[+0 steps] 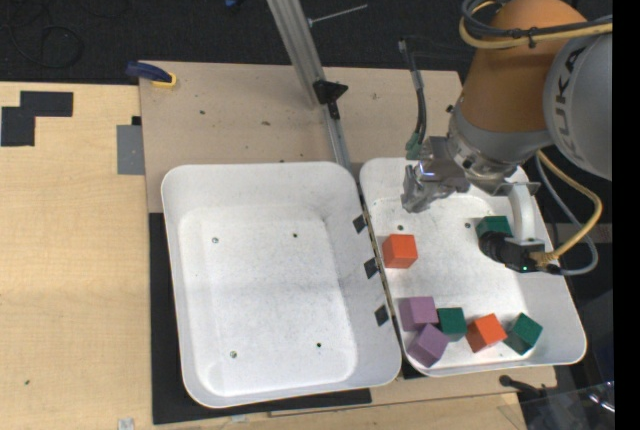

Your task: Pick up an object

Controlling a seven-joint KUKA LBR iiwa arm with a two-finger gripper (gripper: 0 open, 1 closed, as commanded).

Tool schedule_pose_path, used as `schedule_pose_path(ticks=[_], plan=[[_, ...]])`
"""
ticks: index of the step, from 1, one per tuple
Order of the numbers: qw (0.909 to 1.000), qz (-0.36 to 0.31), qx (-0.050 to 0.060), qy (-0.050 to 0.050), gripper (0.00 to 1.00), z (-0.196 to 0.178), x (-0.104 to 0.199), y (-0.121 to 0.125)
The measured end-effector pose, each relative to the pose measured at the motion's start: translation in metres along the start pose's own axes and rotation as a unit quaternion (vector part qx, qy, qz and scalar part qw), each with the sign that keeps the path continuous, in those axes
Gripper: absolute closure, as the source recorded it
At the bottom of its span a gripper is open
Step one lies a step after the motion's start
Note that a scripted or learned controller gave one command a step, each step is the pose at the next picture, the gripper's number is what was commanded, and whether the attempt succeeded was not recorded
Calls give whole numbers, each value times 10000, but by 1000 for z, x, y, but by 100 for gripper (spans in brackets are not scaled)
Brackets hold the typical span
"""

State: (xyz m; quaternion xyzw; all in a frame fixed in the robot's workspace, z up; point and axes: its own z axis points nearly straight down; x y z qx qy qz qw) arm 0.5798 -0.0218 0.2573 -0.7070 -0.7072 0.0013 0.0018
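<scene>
Arm [530, 83]: grey and orange — letters "KU" show on it.
Fingers [418, 194]: over the right bin's [560, 318] far left part — can't tell if spread or clenched.
Orange block [400, 250]: just below them, by the bin's left edge.

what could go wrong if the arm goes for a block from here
The pincer hangs above and beside the lone orange block, so a straight descent would probably miss it. The purple blocks, green block and other orange block crowd together; a grab there may shove neighbours.
</scene>
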Motion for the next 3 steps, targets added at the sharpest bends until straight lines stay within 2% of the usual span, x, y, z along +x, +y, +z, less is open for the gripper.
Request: schedule_pose_path(ticks=[1,2,3], plan=[[10000,-14,5,6,100,9,48,-7],[10000,-24,12,8,100,14,107,-29],[10000,17,1,-2,0,13,103,-28]])
